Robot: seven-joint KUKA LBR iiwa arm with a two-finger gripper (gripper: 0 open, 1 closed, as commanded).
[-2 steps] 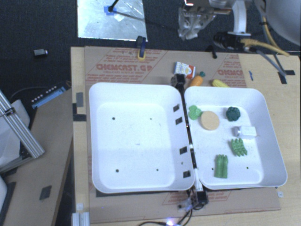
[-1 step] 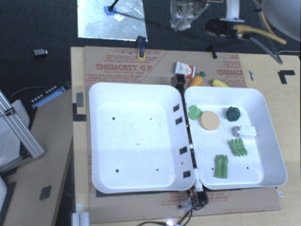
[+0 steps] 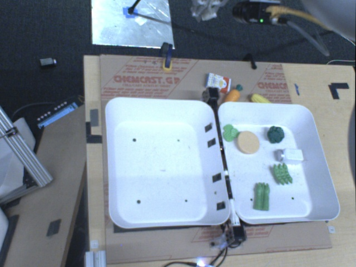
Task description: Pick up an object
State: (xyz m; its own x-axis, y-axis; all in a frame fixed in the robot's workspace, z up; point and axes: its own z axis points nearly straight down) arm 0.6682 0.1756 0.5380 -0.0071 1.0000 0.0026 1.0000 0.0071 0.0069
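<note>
The right bin [image 3: 320,149] holds several small toys. A light green piece [image 3: 230,132] lies at its far left beside a tan round disc [image 3: 248,142]. A dark green broccoli [image 3: 275,134] sits further right, with a white and grey block [image 3: 290,156] below it. Nearer the front lie a ridged green piece [image 3: 282,174] and a green asparagus bundle [image 3: 261,196]. My gripper [image 3: 208,1] hangs blurred at the top edge of the camera view, well beyond the bins and high above the bench, with nothing seen in it.
The left bin [image 3: 119,121] adjoins the right one, joined by black clips along the seam. Behind the bins on the cardboard lie a small carton [image 3: 218,82], an orange carrot [image 3: 232,95] and a yellow piece [image 3: 259,99]. A blue-yellow clamp [image 3: 166,56] stands at the far edge.
</note>
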